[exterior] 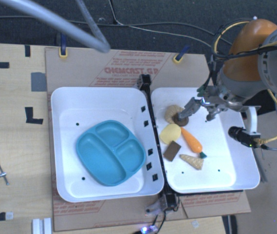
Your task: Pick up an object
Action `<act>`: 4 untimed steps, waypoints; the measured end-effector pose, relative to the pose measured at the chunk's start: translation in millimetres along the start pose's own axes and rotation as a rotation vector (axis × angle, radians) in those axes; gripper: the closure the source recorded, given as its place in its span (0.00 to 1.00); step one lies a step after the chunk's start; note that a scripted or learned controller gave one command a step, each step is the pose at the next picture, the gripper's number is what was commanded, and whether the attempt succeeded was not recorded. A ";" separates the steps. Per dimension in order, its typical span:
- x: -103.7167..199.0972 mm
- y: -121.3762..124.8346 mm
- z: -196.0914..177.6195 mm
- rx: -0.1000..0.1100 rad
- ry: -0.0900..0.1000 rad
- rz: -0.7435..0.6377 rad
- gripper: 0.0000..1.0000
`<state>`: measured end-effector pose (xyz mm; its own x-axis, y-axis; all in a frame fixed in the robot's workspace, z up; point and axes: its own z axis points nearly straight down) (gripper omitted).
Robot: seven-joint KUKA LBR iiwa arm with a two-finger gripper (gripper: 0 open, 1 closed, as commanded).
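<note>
My gripper (195,116) hangs over the upper part of the right bin (235,172), its two fingers spread open with bare bin floor between them. The left fingertip (182,117) rests at the edge of a tan round object (171,112). Just below lie a yellow rounded piece (169,133), an orange carrot (192,140), a brown block (172,151) and a beige cone-shaped wedge (193,162). Nothing sits between the fingers.
The left bin (63,106) holds a blue divided plate (110,152). A black divider (150,126) runs between the bins. Cables and a black fitting (243,136) sit by the right bin's right wall. A grey bar (46,16) crosses the top left.
</note>
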<state>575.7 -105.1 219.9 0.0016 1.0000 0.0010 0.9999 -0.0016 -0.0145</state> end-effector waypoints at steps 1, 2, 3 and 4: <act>0.1 2.6 -6.8 -0.013 -0.001 -0.003 0.00; -8.3 3.0 52.9 -0.008 -0.001 -0.002 0.00; -4.4 2.5 96.9 -0.009 -0.001 -0.003 0.00; -4.0 3.1 136.7 -0.014 -0.002 -0.003 0.00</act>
<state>576.8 -108.9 83.2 -0.0015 1.0000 -0.0012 1.0000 0.0015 -0.0008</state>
